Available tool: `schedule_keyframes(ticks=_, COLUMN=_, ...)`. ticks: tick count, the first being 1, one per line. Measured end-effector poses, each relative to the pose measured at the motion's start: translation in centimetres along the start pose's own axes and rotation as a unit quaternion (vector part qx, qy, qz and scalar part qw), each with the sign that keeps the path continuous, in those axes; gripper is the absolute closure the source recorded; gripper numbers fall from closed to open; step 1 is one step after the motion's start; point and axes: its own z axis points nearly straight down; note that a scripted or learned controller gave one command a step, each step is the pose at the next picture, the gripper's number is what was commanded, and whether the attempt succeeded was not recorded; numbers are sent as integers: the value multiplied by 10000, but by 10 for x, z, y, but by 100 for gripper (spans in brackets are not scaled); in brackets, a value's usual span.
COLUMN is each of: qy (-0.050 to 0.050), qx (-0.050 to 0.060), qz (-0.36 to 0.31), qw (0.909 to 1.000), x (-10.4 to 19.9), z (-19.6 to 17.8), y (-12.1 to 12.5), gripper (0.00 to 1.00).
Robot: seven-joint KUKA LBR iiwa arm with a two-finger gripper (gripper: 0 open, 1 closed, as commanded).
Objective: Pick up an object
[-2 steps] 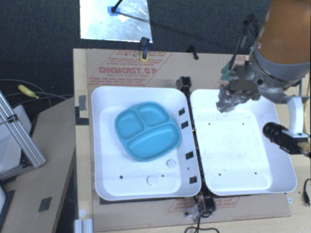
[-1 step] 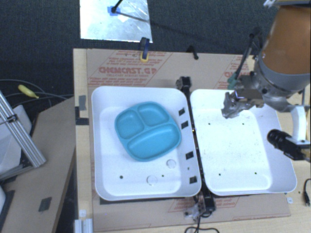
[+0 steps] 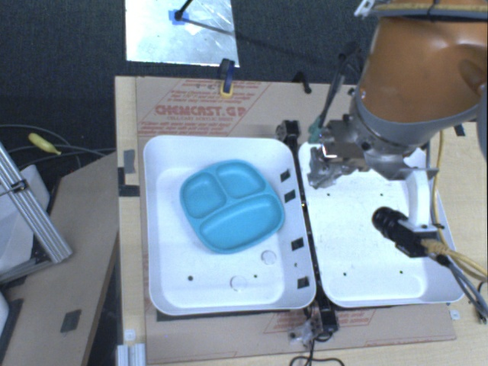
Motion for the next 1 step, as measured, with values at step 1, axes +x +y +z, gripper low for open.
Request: schedule_keyframes(ticks=1, qy=-12, qx=-25, qz=65, qw=10000, x=-50, z=-38, y=0, gripper=100)
